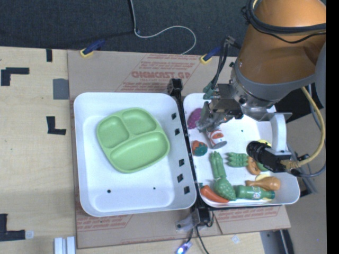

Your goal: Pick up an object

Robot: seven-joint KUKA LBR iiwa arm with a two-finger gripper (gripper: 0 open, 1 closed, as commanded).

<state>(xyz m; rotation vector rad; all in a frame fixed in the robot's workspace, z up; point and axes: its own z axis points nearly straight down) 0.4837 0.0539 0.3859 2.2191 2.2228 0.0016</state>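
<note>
Toys crowd the right bin (288, 197) just below the gripper (211, 121), whose finger state I cannot tell, so a descent may nudge the purple piece (194, 116) aside.

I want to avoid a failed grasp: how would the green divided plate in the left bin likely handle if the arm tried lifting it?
The green divided plate looks like stiff moulded plastic, so it probably keeps its shape and is light for its size. It lies flat and wide in the left bin, so it should not roll. Its smooth, low rim may slip from the tool.
</note>
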